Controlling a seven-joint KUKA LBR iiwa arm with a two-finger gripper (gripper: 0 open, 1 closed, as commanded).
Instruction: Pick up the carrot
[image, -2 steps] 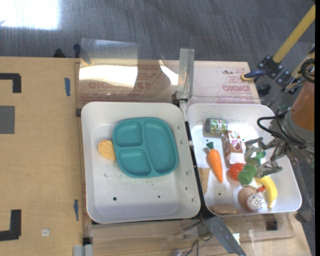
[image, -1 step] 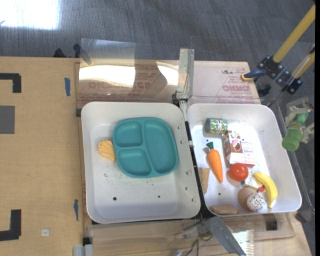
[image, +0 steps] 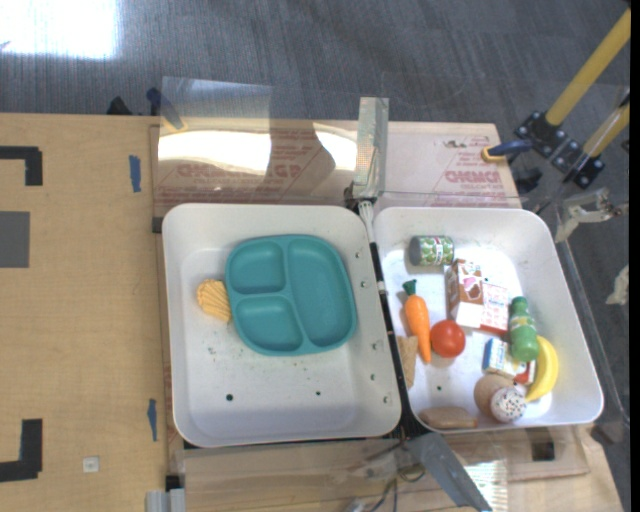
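The carrot (image: 416, 320) is orange with a small green top and lies in the right bin (image: 570, 300), close to its left wall. It points lengthwise, green end toward the back. A red tomato (image: 448, 340) touches its lower right side. A tan cone-shaped piece (image: 408, 360) lies just beside its tip.
The right bin also holds a green can (image: 431, 250), a red and white carton (image: 474, 295), a green bottle (image: 521, 332), a banana (image: 546, 368), a brown round item (image: 497, 398) and a bread piece (image: 449, 417). The left bin (image: 190, 380) holds a teal divided plate (image: 291, 294) and a yellow shell-shaped piece (image: 213, 299).
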